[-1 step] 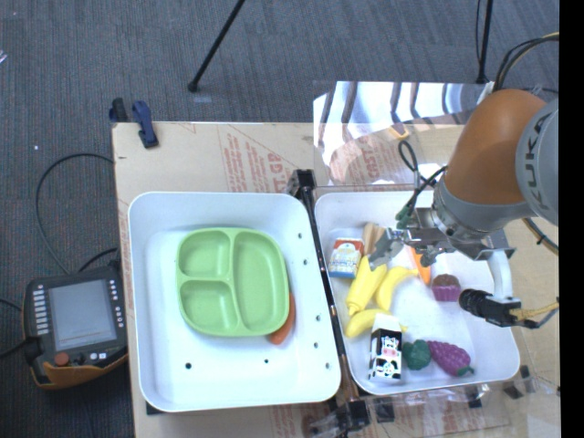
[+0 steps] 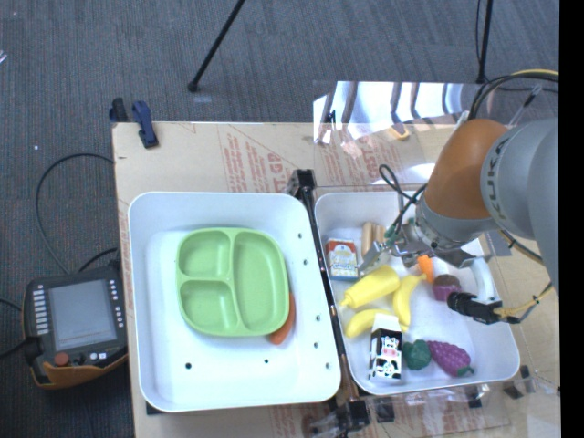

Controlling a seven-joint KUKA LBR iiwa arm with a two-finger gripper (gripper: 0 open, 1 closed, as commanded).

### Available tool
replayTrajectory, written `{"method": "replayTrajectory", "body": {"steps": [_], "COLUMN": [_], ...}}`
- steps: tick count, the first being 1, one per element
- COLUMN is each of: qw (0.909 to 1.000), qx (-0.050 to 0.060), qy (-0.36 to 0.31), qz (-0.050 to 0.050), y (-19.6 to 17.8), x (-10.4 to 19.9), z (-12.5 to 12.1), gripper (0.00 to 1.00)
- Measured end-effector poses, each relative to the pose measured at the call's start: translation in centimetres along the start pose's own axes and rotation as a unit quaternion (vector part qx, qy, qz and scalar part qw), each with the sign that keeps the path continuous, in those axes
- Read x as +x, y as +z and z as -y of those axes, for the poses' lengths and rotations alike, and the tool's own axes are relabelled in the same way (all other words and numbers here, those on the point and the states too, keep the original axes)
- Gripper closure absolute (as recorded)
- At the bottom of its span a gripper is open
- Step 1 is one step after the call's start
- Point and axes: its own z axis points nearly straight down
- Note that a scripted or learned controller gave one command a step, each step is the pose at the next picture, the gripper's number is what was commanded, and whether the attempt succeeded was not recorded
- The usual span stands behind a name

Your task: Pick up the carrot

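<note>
The arm [image 2: 497, 185] reaches into the right bin [image 2: 506, 354], its gripper [image 2: 394, 245] low over the toy food; whether it is open or closed cannot be told. Far to the gripper's left, in the left bin [image 2: 151, 336], the plate [image 2: 233, 281] lies over the likely carrot [image 2: 283, 328], so only an orange end pokes out. A small orange bit [image 2: 424, 265] sits just beside the gripper, unidentifiable. The bench's [image 2: 228, 153] red print and the box [image 2: 343, 258] label are unreadable.

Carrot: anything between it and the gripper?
Yes. The carrot lies in the left bin, partly under the green plate, which covers most of it. The gripper is over the right bin, so both bins' inner walls lie between.
</note>
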Motion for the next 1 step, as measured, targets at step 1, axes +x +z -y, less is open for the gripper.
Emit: {"method": "replayTrajectory", "body": {"steps": [1], "qw": [1.0], "qx": [0.001], "qy": [0.004], "qz": [-0.001], "y": [-1.11], "x": [-0.14], "z": [0.02], "gripper": [1.0]}}
